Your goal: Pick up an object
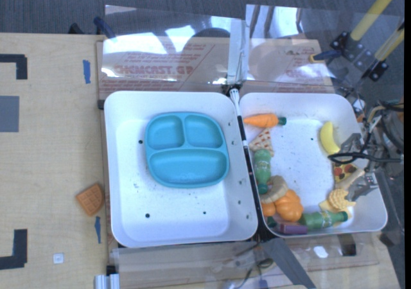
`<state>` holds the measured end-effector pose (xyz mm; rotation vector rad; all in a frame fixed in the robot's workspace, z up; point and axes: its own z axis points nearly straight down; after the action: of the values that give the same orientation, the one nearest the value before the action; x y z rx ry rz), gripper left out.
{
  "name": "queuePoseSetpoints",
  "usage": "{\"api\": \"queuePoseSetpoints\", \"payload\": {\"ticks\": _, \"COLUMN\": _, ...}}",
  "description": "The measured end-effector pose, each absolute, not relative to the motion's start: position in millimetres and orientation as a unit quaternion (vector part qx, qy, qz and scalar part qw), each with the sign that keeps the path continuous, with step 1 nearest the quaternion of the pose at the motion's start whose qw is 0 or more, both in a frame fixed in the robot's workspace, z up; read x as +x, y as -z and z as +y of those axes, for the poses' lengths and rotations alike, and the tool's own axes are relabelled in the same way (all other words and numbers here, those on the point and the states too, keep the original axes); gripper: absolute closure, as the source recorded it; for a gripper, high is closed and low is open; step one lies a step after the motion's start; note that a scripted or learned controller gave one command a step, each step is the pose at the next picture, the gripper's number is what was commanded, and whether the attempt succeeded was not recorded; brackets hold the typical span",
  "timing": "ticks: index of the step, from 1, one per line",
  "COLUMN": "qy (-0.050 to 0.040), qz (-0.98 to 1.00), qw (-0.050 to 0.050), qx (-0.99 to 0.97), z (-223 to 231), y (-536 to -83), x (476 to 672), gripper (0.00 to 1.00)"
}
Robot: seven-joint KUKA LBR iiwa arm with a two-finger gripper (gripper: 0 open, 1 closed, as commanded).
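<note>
Two shallow white bins sit side by side across the middle of the frame. The left white bin (122, 172) holds one thing: a light-blue plastic divided plate (186, 149) with three compartments, lying flat toward the bin's upper middle.

The right white bin (302, 153) holds the toy foods. One orange plastic carrot with a green tip (261, 120) lies along its upper left edge. Below it, down the left wall, lie a pale wedge-shaped piece (262, 143), a green piece (262, 167) and a beige ring-shaped piece (276, 186), touching one another in a column. One small orange pumpkin-like piece (289, 205) lies near the lower edge, with one dark green cucumber-shaped piece (324, 219) to its right and a purple piece (292, 229) just beneath. One yellow banana (329, 137) rests at the upper right of this bin.

The dark two-finger gripper (352, 178) is at the bin's right edge, among cables, close above a yellow scalloped piece (338, 201); whether it is apart or together cannot be told.

Outside the bins, one brown waffle-like square (90, 198) lies on the pale wooden bench (45, 153) at the lower left.
</note>
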<state>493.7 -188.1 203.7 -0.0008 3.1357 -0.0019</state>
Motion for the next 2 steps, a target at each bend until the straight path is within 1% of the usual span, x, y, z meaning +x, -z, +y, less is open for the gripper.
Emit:
{"api": "queuePoseSetpoints", "payload": {"ticks": 1, "qy": 0.0028, "qz": 1.0, "qw": 0.008, "qx": -0.004, "z": -224.4, "y": -90.4, "x": 542.5, "gripper": 0.0}}
{"api": "queuePoseSetpoints", "payload": {"ticks": 2, "qy": -0.0005, "qz": 0.999, "qw": 0.006, "qx": 0.036, "z": -155.0, "y": -89.6, "x": 556.7, "gripper": 0.0}}
